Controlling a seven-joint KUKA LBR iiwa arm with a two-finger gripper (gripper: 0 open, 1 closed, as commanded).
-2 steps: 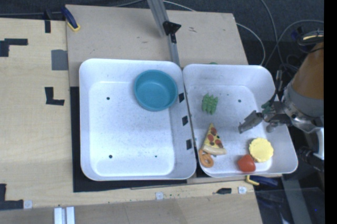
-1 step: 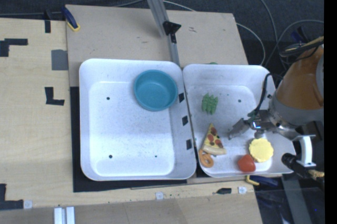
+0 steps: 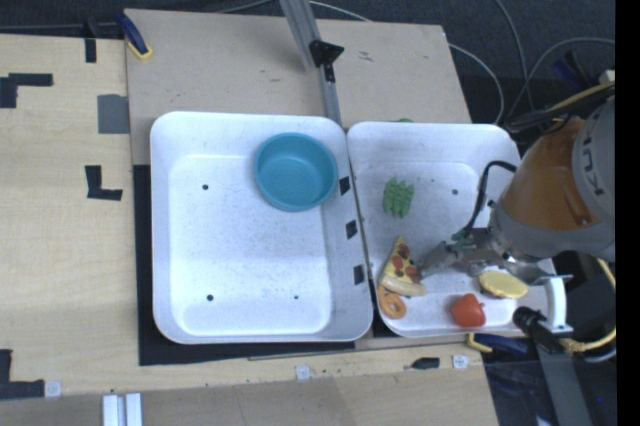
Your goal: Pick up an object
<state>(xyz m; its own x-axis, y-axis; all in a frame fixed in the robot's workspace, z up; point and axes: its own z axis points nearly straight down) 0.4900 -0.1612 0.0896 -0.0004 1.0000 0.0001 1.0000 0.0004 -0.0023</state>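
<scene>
Claw (image 3: 436, 259) state cannot tell | beside pizza slice (image 3: 401, 269) | right bin (image 3: 430, 139) | no legible writing

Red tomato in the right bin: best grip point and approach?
Grip the tomato across its round middle, coming straight down. It looks ball-shaped, so any pinch axis should work. Spanning it front to back probably avoids the yellow piece and orange slice flanking it.

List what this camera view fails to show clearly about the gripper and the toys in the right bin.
- Gripper: too small and dark to tell whether it is open or shut, or touching the pizza slice.
- Yellow toy: partly covered by the arm; its shape is unclear.
- Green toy: too blurred to identify.
- Orange piece by the right bin's front wall: too small to name.
</scene>
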